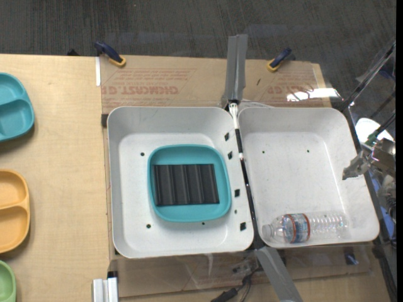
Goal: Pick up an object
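I am looking down on two white bins sitting side by side on a sheet of brown cardboard. The arm is barely entering from the right: all I am getting is the gripper and a bit of metal hardware behind it, poking in over the right rim of the right bin, about halfway down that rim. It is sitting high and to the side, well apart from anything in the bins, with nothing between its tips that I can see. The part is small and partly cut off by the frame edge, so I cannot tell how the claw is set.

The water bottle, clear plastic with a blue label, is lying on its side along the near wall of the right bin, cap end pointing left toward the bin's near left corner. It is resting well apart from the gripper.

In the left bin a teal tray with a dark ribbed insert is lying flat in the middle. On the wooden bench to the left I am seeing the edges of a teal plate, an orange plate and a green plate. Two clamps are holding the cardboard's far edge.
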Controlling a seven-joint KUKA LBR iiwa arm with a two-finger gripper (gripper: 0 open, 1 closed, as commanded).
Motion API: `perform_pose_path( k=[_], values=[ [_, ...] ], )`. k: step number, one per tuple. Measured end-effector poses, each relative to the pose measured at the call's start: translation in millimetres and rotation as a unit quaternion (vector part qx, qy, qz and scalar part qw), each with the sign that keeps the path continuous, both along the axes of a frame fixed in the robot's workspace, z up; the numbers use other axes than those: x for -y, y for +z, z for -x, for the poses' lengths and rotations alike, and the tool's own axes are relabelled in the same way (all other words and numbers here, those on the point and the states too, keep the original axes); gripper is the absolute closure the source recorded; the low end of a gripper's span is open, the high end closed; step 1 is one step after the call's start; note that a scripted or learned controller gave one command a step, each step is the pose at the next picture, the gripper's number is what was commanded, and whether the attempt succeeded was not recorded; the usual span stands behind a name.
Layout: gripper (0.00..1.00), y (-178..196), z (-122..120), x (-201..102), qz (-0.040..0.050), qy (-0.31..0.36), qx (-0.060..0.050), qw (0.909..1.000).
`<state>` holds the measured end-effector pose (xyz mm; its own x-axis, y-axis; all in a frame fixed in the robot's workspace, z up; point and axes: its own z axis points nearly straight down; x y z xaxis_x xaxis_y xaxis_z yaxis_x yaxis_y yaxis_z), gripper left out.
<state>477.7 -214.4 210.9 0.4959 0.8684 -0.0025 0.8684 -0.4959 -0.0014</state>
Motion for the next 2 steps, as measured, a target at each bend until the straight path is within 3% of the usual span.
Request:
perform_pose_path(
  k=[1,2],
  values=[
    [0.0,-102,1,-45,-0.0014,0.002,-0.001,1.0],
    [0.0,-118,-2,-119,0.0003,0.05,0.004,0.9987]
  ],
)
